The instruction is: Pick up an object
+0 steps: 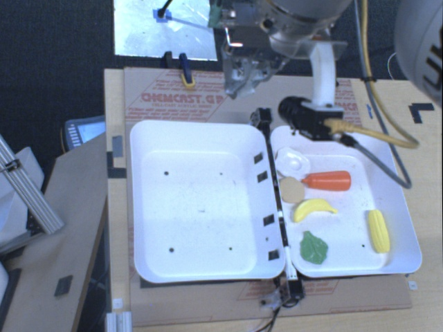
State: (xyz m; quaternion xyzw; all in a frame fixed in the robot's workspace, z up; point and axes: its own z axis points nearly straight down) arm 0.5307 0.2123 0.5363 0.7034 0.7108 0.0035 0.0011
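Counter [118, 185] of pale wood carries two shallow, glossy white plastic bins: the left bin [201, 199] smooth and dotted with small holes, the right bin [394, 206] holding toy food. The jaws [239, 81] hang above the printed cardboard behind the bins; whether they are apart cannot be told. Inside lie a tapered orange carrot [327, 180], ridged yellow corn [378, 230], curved banana [315, 209], crinkled green leaf [313, 247], white fried egg [292, 162] and round tan disc [292, 190].

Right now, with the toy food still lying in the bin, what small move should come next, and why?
Probably carry the end effector toward the right bin and over the carrot. It sits above the bins' far edge, while the carrot, banana and corn lie untouched there.
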